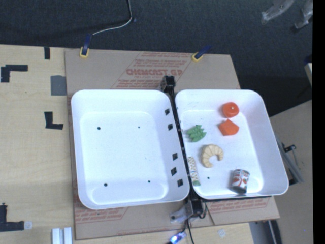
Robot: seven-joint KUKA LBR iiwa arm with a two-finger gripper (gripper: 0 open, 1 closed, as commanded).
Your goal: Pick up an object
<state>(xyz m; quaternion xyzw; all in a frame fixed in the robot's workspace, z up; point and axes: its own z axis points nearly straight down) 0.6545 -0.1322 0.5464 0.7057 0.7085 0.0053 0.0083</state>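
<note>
In the right-hand bin (269,136) sits everything worth going for: a red tomato (230,109) at the far side, an orange wedge (228,128) just beside it, a green leafy piece (195,133) near the divider, a croissant (212,155) in the middle, a small can (239,180) toward the near rim, and a patterned strip (192,169) lying against the inner wall. The left bin (122,146) offers no target. The croissant looks the best bet: well apart from its neighbours and from the walls, with room for a straight descent. The strip, tight to the wall, looks the poorest choice. The gripper (287,6) is up at the top right corner, blurred, well clear of both bins, touching nothing, and whether it's open or closed I can't tell.
</note>
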